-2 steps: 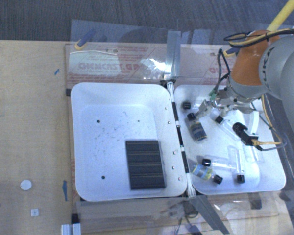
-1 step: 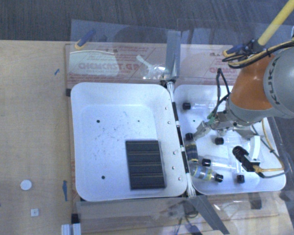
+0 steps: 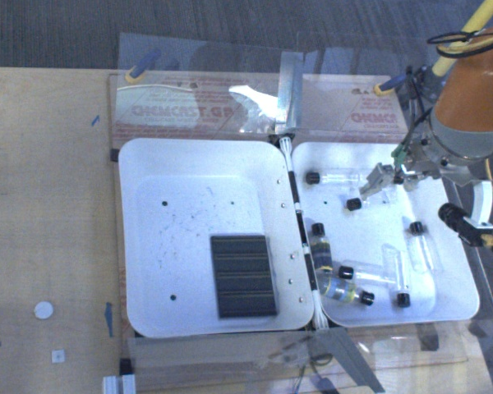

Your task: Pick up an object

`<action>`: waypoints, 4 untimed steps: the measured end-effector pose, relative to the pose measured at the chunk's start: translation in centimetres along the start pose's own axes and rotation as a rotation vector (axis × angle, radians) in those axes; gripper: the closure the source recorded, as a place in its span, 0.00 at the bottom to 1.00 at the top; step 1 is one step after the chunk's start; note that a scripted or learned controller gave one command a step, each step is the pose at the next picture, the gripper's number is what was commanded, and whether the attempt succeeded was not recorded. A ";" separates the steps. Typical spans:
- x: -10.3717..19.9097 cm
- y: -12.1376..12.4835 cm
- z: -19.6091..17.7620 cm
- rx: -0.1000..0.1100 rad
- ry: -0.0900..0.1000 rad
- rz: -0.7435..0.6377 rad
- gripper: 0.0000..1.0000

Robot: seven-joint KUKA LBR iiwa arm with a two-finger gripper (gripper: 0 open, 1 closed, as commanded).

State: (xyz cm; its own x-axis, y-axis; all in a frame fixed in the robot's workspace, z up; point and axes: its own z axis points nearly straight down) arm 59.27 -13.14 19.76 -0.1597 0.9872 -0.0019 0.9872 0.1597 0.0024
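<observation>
Several clear vials with black caps lie in the right bin (image 3: 456,306). One vial (image 3: 335,176) rests near the far wall, another vial (image 3: 421,246) at the right, and a third vial (image 3: 394,271) toward the front. A loose-looking black cap (image 3: 353,204) sits mid-bin. In the left bin (image 3: 148,179) a dark ribbed block (image 3: 244,275) lies flat near the front. My gripper (image 3: 378,180) hangs over the far part of the right bin, just right of the far vial and above the black cap, below the orange band (image 3: 472,89).
More vials (image 3: 349,292) cluster at the right bin's front left corner. A metal divider (image 3: 290,93) stands behind the bins, beside clear plastic sheeting. Cables (image 3: 468,220) hang at the right edge. The wooden bench (image 3: 41,220) extends to the left.
</observation>
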 end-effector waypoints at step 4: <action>-2.7 -8.5 10.9 -0.009 -0.001 -0.206 0.00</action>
State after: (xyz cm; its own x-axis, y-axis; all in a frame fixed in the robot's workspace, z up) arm 51.38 -17.19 8.87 -0.3580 0.9337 -0.0039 0.9336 0.3581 0.0105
